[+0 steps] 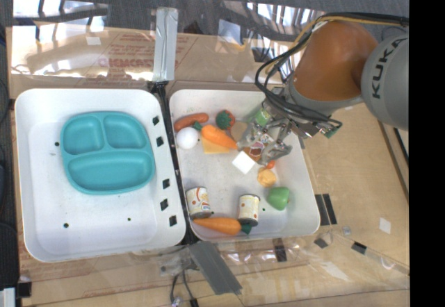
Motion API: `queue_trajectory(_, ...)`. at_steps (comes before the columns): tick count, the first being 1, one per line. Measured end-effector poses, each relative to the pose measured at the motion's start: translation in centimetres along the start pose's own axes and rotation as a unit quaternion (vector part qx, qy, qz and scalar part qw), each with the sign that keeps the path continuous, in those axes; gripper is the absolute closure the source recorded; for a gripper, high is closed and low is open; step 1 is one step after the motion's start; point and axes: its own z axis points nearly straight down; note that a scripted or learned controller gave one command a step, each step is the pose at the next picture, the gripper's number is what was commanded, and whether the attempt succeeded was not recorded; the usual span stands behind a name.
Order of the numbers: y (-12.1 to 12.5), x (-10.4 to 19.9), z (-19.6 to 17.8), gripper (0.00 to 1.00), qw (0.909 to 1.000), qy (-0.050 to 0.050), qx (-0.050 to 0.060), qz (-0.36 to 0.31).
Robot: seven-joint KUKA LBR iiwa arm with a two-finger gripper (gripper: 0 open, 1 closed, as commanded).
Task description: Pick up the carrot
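Two carrots lie in the right bin [300,160]. One carrot [218,137], orange with a green top, rests on a yellow wedge near the bin's upper middle. The other carrot [220,226] lies along the bin's front wall, between two small cans. My gripper [268,143] hangs low over the right bin, to the right of the upper carrot and apart from it, above a white cube [243,162]. Cables and the wrist hide much of what is under it.
The right bin also holds a sausage [190,120], a white ball [187,137], a red-and-green fruit [224,119], a yellow-orange fruit [267,176], a green pepper [278,197] and two cans [199,201]. A teal divided plate [106,151] sits in the left bin.
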Motion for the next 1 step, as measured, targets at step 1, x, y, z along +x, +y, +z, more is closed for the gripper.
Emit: queue_trajectory(1,0.04,-0.01,0.06,0.00,1.0000,0.000,-0.001,0.000)
